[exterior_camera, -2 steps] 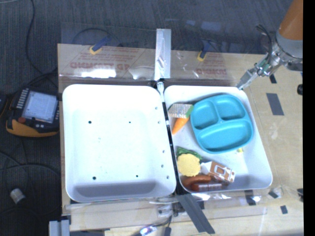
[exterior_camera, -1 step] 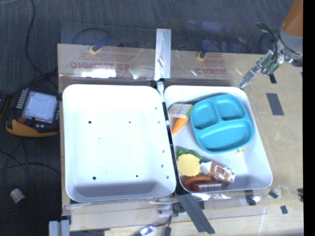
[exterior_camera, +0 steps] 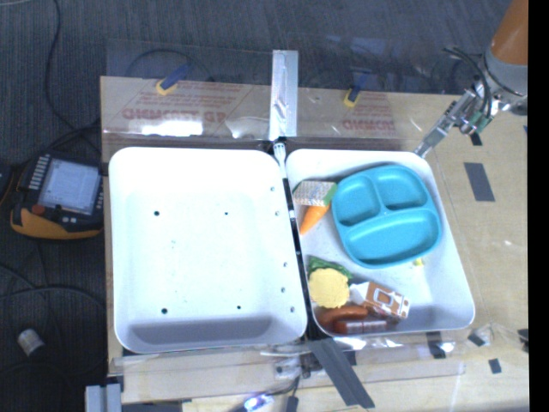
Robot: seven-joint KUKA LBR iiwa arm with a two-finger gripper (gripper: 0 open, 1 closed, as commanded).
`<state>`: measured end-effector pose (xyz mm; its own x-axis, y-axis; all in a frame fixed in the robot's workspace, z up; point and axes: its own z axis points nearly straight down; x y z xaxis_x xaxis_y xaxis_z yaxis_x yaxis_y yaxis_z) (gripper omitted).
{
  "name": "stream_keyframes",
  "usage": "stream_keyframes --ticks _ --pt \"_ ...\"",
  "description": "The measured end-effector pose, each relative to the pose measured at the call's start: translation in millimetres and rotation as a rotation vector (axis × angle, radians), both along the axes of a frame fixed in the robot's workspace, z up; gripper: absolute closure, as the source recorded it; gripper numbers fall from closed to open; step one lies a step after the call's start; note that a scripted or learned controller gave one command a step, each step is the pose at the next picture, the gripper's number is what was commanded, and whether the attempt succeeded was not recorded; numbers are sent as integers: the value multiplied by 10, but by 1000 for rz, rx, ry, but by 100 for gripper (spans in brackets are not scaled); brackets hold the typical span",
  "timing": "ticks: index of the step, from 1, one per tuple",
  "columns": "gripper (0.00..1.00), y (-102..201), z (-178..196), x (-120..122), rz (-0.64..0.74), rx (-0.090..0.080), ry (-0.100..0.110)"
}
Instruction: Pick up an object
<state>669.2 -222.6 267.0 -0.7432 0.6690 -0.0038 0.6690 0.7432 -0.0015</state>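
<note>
Hand (exterior_camera: 433,140) up at far right, off the bins, over bare desk (exterior_camera: 497,230); carrying nothing, fingers too small and blurred to tell if spread or pressed together
Right bin (exterior_camera: 455,303) loaded: blue divided plate (exterior_camera: 386,214) tilted in far half, carrot (exterior_camera: 310,217) just left of it by the centre wall under a small boxed item (exterior_camera: 312,192), yellow toy (exterior_camera: 329,287) with green leaf (exterior_camera: 328,267) near front, sausage (exterior_camera: 352,323) and orange carton (exterior_camera: 384,300) along front edge. Left bin (exterior_camera: 202,247) alongside, touching at the divider. Orange handheld unit (exterior_camera: 58,197) on floor at left
</note>
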Motion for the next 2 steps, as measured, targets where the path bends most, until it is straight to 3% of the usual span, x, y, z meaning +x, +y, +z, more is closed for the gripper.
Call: stream_keyframes --ticks 2 --pt "100 4 137 -71 251 -1 -1"
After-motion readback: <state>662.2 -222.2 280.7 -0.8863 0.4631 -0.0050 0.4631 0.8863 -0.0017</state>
